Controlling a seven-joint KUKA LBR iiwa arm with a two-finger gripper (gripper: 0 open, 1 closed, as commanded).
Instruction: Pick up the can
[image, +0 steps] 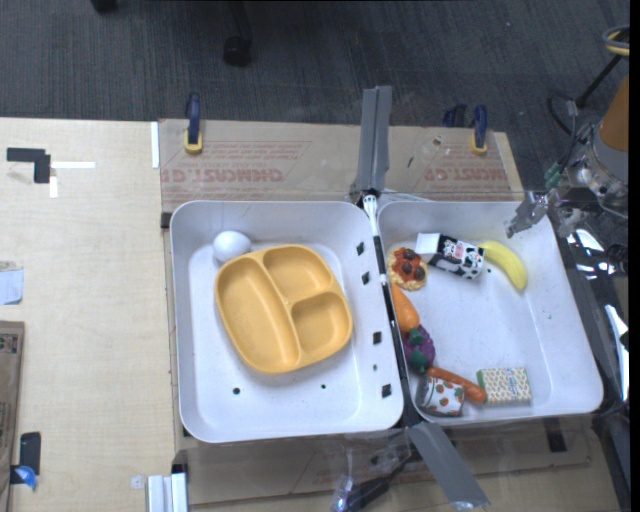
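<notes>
The can (438, 399) lies in the near left corner of the right bin (545, 330); its label is white and red and its rim is grey. A small orange carrot (462, 383) rests against its far side. My gripper (524, 217) hangs over the far right corner of that bin, close to the yellow banana (506, 264) and far from the can. I see nothing held in it.
The right bin also holds a black-and-white carton (458, 256), a pizza slice (407, 268), a larger carrot (404, 306), purple grapes (419, 346) and a small box (505, 385). The left bin (195, 330) holds a yellow divided plate (283, 306) and a white egg (231, 244).
</notes>
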